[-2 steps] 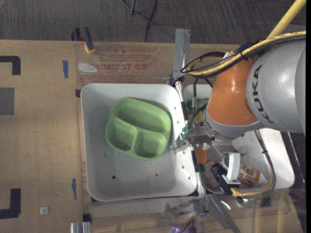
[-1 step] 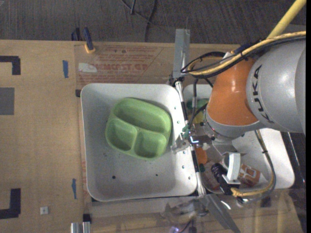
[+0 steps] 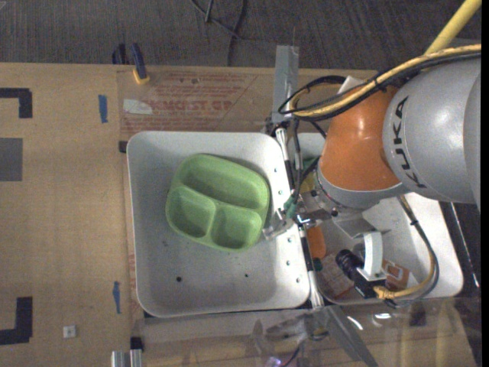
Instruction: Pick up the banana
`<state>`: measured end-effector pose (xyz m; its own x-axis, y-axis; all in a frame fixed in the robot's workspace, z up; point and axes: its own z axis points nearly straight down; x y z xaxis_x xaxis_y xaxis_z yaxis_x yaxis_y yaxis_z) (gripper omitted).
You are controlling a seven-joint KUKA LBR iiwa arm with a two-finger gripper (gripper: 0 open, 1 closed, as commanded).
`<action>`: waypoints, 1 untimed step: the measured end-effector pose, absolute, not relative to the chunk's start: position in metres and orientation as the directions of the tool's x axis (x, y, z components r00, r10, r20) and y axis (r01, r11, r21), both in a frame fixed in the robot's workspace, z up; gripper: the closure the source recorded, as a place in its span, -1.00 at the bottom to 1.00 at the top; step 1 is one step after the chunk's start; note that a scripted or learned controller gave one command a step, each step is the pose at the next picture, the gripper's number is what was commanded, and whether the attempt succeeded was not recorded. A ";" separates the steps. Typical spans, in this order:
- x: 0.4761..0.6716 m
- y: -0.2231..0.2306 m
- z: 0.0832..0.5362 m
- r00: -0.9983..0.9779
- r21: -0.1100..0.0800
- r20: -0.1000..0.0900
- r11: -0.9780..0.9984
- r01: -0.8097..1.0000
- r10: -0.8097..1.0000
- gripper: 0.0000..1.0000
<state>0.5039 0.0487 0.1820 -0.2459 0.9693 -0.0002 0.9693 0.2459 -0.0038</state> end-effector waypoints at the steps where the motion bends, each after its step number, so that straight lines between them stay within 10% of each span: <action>1: 0.526 0.058 0.138 -0.185 0.007 -0.018 0.185 0.983 0.983 -1.00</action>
<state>0.5259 0.0584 0.1378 -0.1851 0.9825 -0.0179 0.9827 0.1853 0.0067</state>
